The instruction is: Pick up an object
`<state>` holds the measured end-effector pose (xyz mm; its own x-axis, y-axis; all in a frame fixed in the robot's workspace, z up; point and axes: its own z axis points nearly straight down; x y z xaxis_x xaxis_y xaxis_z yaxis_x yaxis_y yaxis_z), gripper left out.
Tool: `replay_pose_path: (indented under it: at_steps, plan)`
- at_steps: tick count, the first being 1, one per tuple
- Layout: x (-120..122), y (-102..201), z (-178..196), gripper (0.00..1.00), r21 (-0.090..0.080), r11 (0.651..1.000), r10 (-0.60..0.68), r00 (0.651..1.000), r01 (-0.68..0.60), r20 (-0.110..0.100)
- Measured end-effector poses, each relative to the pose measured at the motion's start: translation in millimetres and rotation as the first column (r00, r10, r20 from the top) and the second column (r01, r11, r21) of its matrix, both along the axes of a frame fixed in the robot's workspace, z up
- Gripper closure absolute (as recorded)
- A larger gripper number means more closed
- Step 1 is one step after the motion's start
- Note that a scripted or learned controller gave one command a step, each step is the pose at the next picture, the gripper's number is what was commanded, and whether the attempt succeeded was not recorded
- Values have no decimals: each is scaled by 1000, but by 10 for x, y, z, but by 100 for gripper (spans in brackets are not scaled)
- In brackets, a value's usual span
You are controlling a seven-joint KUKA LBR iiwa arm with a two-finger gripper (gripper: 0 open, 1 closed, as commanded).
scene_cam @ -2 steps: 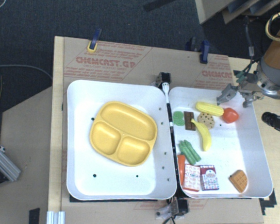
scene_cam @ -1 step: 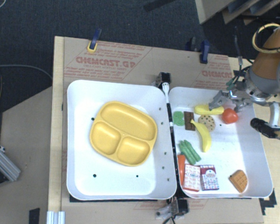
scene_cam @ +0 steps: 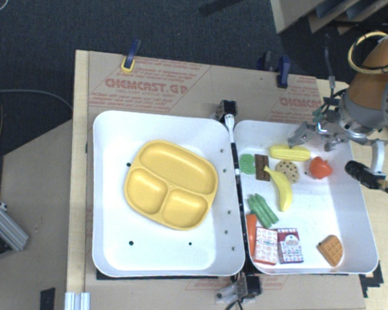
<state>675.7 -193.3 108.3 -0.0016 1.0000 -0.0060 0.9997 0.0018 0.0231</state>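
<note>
Gripper (scene_cam: 315,133) hangs over right bin's (scene_cam: 363,230) far edge, finger state unclear; yellow plastic corn cob (scene_cam: 290,153) lies just beside it, toward bin centre.

Reaching in from the right, orange-banded wrist bent downward, gripper (scene_cam: 317,131) hanging low with fingers spread apart

Even, bright overhead light washes the two white bins (scene_cam: 102,197) nearly featureless, with soft short shadows under the yellow divided plate (scene_cam: 170,184), while the dark floor and frame edges look grainy and slightly soft.
</note>
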Motion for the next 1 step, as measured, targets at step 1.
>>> replay_pose_path:
  at_steps: [1]
  plan:
    - [-24, 7, 46, 100, 1, 1000, 1, 1000, -1, -9]
